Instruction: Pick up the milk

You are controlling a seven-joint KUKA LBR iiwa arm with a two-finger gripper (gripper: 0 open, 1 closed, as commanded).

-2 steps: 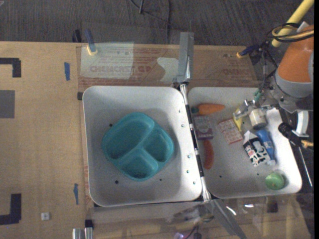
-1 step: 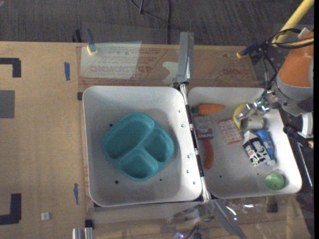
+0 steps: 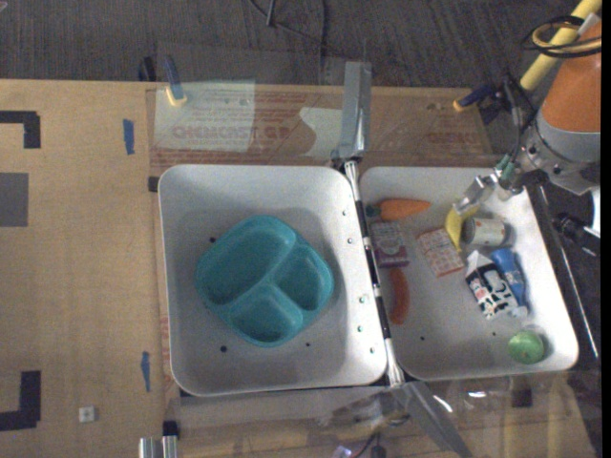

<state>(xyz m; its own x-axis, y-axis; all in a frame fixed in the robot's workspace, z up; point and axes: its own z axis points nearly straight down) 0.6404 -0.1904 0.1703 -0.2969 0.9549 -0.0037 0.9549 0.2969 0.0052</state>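
The milk [image 3: 491, 291] is a small white carton with black cow patches and a blue side. It lies on its side in the right part of the right bin [image 3: 434, 351]. My gripper [image 3: 499, 176] hangs over the bin's far right corner, up and slightly right of the milk and well apart from it. Just below the gripper are a yellow item [image 3: 456, 224] and a silver can [image 3: 486, 231]. I see nothing held in the gripper.
The right bin also holds a carrot [image 3: 405, 208], a purple box [image 3: 389, 243], a red sausage [image 3: 399, 295], a small printed card box [image 3: 439, 252] and a green apple [image 3: 525, 345]. A teal divided plate [image 3: 264, 280] lies in the left bin [image 3: 191, 208].
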